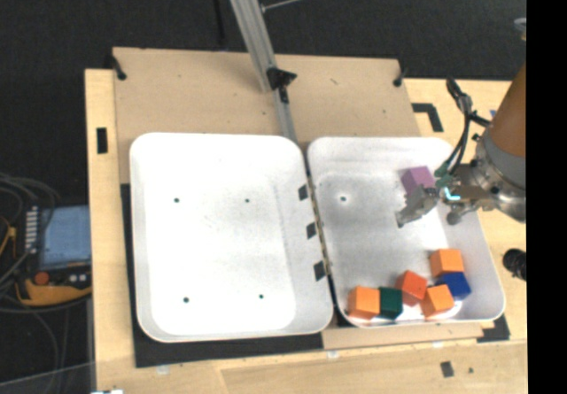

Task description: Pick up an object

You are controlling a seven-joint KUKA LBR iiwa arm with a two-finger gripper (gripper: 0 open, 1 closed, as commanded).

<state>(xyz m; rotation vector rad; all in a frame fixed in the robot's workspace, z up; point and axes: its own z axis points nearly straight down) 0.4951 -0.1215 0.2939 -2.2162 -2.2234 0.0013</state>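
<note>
In the right bin, a purple block lies near the back right. My gripper hangs over the bin's right side, just in front of the purple block. Its fingers are spread open, with bare bin floor showing between them. The left finger sits just below the purple block's front edge. Along the bin's front wall lie several blocks: an orange one, a green one, an orange one, another orange one, a blue one and an orange one.
The left bin lies beside the right one, joined by clips at the shared wall. A slanted metal rail reaches down to the bins' back edge. A blue device with cables sits off the bench's left side.
</note>
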